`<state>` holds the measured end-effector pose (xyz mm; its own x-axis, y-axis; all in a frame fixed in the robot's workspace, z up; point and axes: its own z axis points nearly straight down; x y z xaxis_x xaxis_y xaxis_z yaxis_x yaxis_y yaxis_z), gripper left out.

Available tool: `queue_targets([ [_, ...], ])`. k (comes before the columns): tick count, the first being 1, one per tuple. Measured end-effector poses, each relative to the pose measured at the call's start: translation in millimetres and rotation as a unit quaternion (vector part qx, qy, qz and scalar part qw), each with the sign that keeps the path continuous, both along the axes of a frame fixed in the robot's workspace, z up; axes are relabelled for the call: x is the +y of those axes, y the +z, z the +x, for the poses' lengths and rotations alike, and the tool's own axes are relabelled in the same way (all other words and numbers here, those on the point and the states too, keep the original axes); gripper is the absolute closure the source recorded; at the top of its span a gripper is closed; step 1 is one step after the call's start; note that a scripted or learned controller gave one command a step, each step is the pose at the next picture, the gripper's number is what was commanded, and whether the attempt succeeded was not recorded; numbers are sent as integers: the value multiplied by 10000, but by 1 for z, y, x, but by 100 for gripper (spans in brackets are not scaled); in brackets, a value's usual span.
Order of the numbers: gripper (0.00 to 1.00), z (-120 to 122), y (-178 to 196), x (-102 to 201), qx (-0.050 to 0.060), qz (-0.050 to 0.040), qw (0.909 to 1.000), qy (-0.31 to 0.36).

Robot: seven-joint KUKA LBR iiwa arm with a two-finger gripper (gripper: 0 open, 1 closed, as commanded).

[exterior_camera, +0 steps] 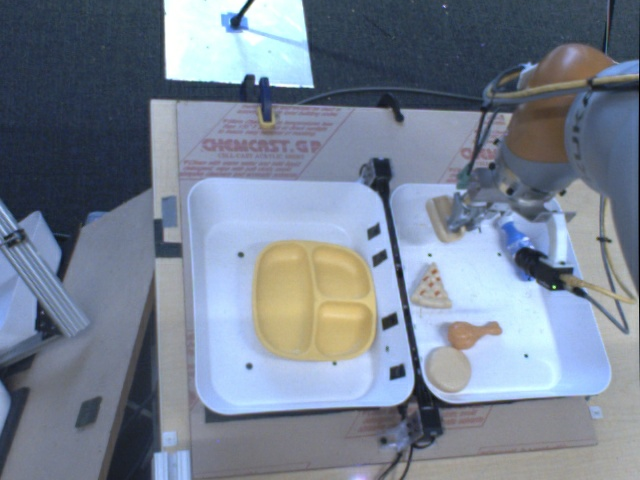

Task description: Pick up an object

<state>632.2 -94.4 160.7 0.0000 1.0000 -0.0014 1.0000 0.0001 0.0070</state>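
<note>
In the right bin (570,348) lie a tan bread slice (441,218) at the back left, a pizza slice (431,288), an orange chicken drumstick (471,333) and a round beige cookie (448,369). A blue and white object (516,239) lies at the back right. My gripper (464,217) hangs low over the back of this bin, right at the bread slice's right edge. The wrist hides whether the bread sits between the fingers.
The left bin (215,268) holds a yellow divided plate (313,299). A black divider with clips (390,268) runs between the bins. The grey arm with its orange band (555,108) reaches in from the right, with cables (600,288) trailing over the right bin's edge.
</note>
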Motion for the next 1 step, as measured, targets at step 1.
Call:
queue_targets([
  [1, 100, 2, 46, 0, 3, 3, 10000, 17],
])
